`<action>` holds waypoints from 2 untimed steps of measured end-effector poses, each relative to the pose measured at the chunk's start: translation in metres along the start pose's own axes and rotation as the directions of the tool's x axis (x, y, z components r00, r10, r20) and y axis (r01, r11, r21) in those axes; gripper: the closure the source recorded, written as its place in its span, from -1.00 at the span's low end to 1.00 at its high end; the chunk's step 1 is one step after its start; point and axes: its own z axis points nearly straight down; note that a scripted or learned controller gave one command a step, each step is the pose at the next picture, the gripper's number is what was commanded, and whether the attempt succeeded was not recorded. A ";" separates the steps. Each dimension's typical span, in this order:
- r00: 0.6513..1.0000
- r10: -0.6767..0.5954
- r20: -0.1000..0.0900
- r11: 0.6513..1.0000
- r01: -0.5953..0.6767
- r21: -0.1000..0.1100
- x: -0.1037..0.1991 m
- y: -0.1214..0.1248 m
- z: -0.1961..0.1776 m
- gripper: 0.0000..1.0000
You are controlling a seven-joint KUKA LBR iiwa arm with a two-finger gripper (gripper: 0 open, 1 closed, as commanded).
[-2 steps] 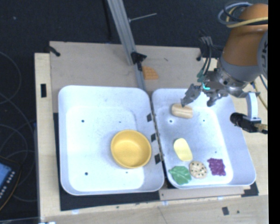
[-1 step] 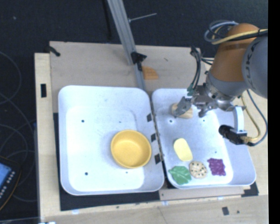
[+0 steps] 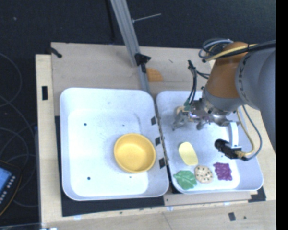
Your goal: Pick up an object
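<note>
Camera view looks down at a slant on a bench (image 3: 101, 68) bearing two white bins side by side. The left bin (image 3: 86, 114) holds one thing, a yellow bowl (image 3: 134, 153), round and sitting open side up near the bin's front right corner.

The right bin (image 3: 252, 174) holds four small things, one of each kind. A pale yellow oval piece (image 3: 187, 153) lies near the bin's middle, its long axis running from the back left toward the front right. Along the front edge sit three more in a row: a green leaf-shaped piece (image 3: 185, 178) at the front left corner, a round speckled cookie (image 3: 203, 174) just beside it, and a purple bunch of grapes (image 3: 222, 170) to the right of the cookie. The leaf and the cookie look to be touching, though the picture is too coarse to be sure.

The grey arm (image 3: 252, 75) (with its orange band toward the back of the bench) reaches in over the right bin's back half. The gripper (image 3: 181, 116) hangs near the bin's back left part, well apart from the oval piece. Whether it is spread or pressed together I cannot tell at this angle, and nothing is seen pinched in it.

A small orange scrap (image 3: 154, 74) lies on the bench behind the bins, beside a grey metal rail (image 3: 125, 25).
</note>
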 end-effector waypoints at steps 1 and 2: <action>1.000 0.000 0.000 1.000 0.000 -0.003 -0.001 0.000 0.047 -1.00; 1.000 0.007 -0.002 1.000 -0.007 -0.010 -0.002 0.001 0.033 1.00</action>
